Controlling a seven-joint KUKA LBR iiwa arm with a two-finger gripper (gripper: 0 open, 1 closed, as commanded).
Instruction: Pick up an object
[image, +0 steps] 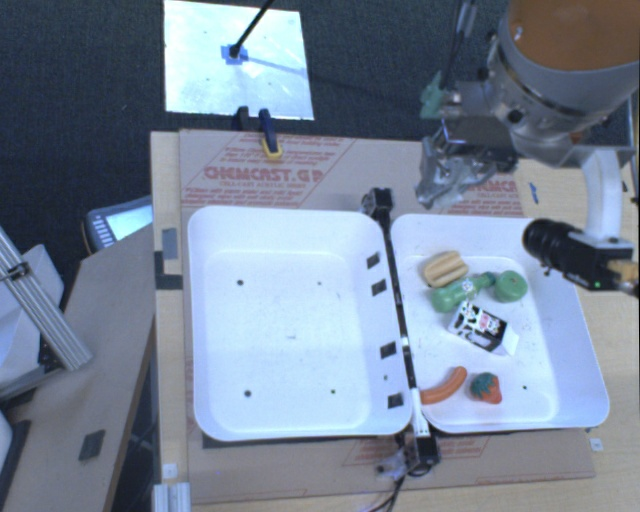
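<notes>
So the grey metal claw (452, 180) hangs up above the far edge of the right shallow white plastic bin (570, 345), over the brown cardboard sheet (300, 170) on the surface, and honestly can't tell whether it's spread or pressed together, it's just a blur of metal from here.

All the pickable stuff sits in that right bin. Near its far left corner there's a tan bread-roll-shaped toy (444, 268), long axis running roughly left-right with a slight tilt. Just beside it, toward the near edge, a green dumbbell-shaped plastic toy (478, 289) stretches left to right, its round knob end pointing at the bin's right edge. Touching that or nearly so is a small black-and-white printed carton (480, 326), lying tilted on a diagonal. Along the near edge, an orange sausage-shaped toy (443, 386) curves from the near left corner up toward the right, and a red strawberry-shaped toy with a green top (486, 388) sits just beside its raised end.

The left shallow white plastic bin (290, 320) lies alongside.
</notes>
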